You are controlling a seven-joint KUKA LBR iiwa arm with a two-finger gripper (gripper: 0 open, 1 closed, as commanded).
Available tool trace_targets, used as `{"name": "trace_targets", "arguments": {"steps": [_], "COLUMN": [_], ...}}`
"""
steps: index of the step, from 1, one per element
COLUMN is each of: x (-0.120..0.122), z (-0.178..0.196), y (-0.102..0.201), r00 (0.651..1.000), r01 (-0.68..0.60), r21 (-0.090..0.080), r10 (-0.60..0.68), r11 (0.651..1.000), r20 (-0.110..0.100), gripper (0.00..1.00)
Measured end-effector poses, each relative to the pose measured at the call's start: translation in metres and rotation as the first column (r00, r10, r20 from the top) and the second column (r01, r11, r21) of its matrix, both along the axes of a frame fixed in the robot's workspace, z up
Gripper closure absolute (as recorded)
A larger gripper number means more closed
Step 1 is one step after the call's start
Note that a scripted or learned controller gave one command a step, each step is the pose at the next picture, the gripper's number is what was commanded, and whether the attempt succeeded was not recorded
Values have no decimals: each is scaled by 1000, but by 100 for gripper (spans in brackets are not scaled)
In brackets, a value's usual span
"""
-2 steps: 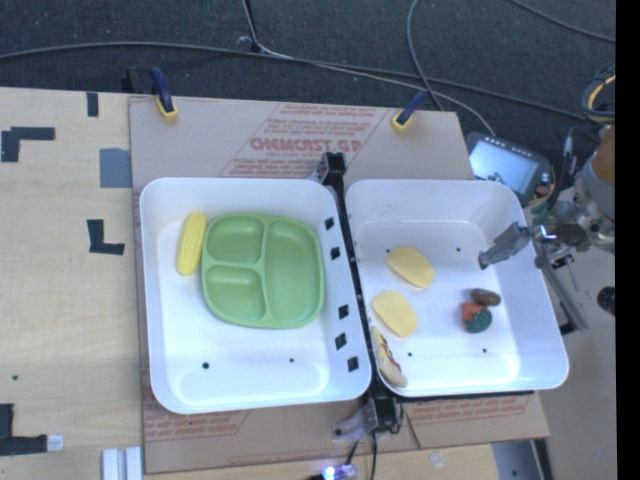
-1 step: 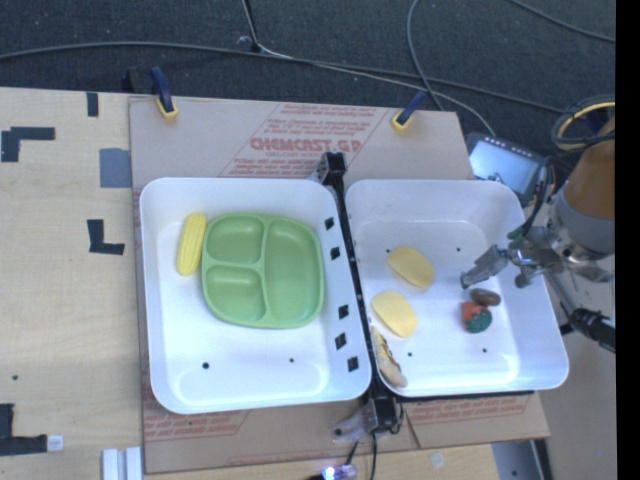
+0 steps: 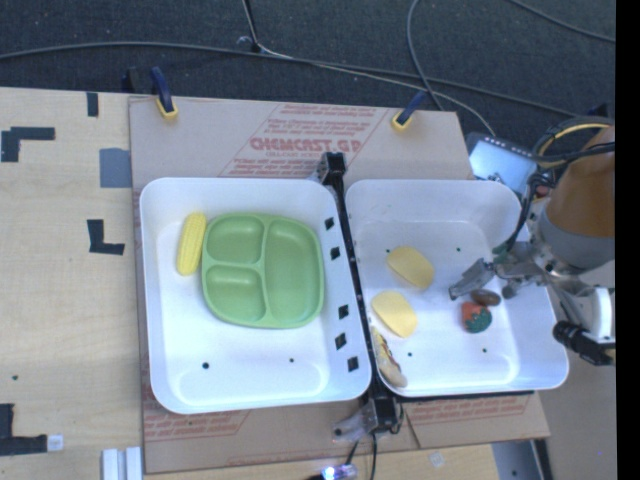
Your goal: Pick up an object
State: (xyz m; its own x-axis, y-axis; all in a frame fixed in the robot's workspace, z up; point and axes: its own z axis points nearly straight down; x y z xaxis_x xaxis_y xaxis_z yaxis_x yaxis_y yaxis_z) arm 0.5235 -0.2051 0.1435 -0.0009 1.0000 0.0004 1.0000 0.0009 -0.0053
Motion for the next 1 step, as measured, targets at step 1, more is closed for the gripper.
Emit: {"name": "trace_targets", "arguments": {"steps": [1], "x": [-1], "z": [-54], "y": [1], "r00": [1000], "r01": [0], "r21": [0], "r10": [0], "r11": [1000], "r20": [1], "gripper": [0]}}
